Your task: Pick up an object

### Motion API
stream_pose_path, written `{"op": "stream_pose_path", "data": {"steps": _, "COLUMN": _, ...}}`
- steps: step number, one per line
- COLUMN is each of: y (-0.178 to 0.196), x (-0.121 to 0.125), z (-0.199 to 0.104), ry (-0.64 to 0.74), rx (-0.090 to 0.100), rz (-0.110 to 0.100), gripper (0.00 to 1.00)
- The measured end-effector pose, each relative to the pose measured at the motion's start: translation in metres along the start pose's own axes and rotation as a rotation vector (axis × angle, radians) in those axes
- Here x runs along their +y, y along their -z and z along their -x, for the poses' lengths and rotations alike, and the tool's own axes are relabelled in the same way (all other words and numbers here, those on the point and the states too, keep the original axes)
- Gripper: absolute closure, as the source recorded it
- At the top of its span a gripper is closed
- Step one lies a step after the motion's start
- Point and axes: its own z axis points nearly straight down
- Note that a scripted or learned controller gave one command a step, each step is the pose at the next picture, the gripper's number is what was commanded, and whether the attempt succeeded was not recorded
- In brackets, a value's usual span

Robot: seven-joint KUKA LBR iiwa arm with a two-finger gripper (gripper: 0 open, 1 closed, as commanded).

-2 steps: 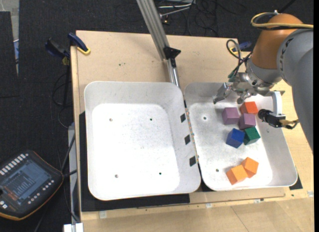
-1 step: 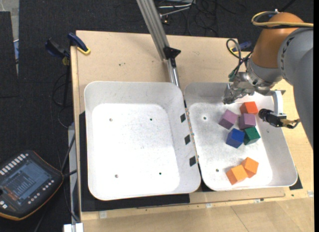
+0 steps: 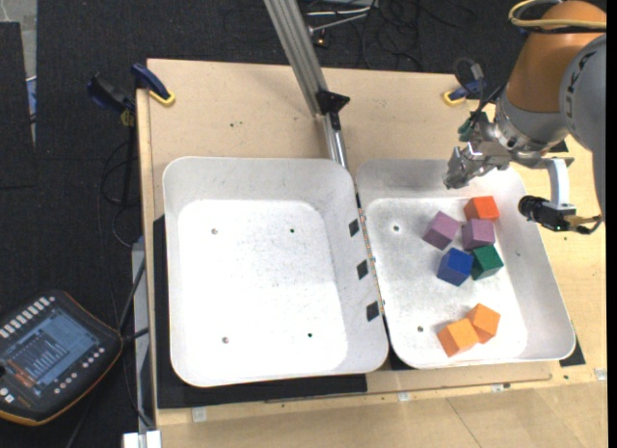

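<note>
Hovering over the right bin (image 3: 540,335), the hand (image 3: 463,169), fingers' spread unreadable, must next descend onto the orange cube (image 3: 482,208) nearby.

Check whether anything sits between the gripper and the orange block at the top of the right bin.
Nothing visible does. The gripper hangs over the right bin's upper edge, and the orange block lies just below and to its right, with bare white bin floor between. The purple block lies beyond it.
</note>
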Motion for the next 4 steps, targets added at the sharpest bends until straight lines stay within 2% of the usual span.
{"op": "stream_pose_path", "data": {"steps": 1, "y": 0.06, "x": -0.002, "z": -0.007, "ry": 0.004, "rx": 0.0, "rz": 0.002, "gripper": 1.0}}
{"op": "stream_pose_path", "data": {"steps": 2, "y": 0.105, "x": 0.0, "z": -0.011, "ry": 0.004, "rx": 0.0, "rz": 0.001, "gripper": 1.0}}
{"op": "stream_pose_path", "data": {"steps": 4, "y": 0.108, "x": -0.04, "z": -0.115, "ry": 0.009, "rx": 0.004, "rz": -0.009, "gripper": 1.0}}
